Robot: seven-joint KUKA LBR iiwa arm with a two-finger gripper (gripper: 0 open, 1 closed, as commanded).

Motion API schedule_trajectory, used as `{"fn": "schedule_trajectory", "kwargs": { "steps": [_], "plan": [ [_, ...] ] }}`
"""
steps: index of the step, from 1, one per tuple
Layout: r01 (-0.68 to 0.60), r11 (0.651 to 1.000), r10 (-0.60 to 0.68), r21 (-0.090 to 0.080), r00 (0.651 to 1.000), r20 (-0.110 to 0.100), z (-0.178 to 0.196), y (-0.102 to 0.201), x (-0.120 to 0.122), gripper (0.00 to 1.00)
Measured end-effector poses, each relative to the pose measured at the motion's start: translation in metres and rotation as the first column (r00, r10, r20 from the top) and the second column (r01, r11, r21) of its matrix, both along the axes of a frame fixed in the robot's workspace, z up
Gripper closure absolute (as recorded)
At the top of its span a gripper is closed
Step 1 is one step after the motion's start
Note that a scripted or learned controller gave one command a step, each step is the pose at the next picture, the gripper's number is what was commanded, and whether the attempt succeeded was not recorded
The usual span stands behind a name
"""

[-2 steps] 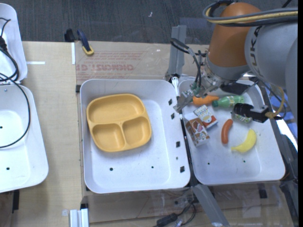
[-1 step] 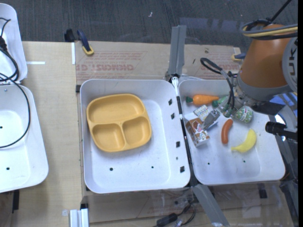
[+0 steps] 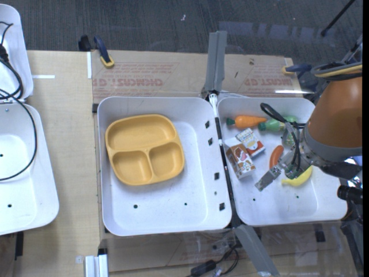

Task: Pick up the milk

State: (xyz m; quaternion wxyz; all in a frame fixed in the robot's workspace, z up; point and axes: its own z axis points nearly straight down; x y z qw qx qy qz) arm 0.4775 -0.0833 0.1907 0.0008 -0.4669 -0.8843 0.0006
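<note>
The milk [image 3: 241, 160], a small brown and white carton, lies on its side in the left part of the right bin [image 3: 277, 209]. My gripper [image 3: 267, 180] hangs low over that bin's middle, just right of the carton and a little nearer the front, apart from it. Nothing shows in the gripper. The grey arm with its orange band [image 3: 340, 114] comes in from the right and covers part of the bin's right side.
Around the carton lie a white and red pack [image 3: 252, 142], a carrot [image 3: 249, 121], a green item [image 3: 275, 125], a red piece [image 3: 276, 154] and a banana [image 3: 298, 177]. The left bin [image 3: 161, 206] holds a yellow divided plate [image 3: 145, 149].
</note>
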Motion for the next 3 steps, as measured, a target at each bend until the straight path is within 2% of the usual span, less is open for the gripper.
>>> {"fn": "schedule_trajectory", "kwargs": {
  "steps": [1,2,3],
  "plan": [
    [-0.187,0.982,0.187,0.000,0.982,0.002,0.000,0.096,0.036,0.00],
    [-0.179,0.984,0.179,-0.001,0.984,0.003,0.031,0.021,0.040,0.00],
    [-0.178,0.984,0.178,-0.002,0.984,0.003,0.039,0.021,0.041,1.00]
  ]
}}
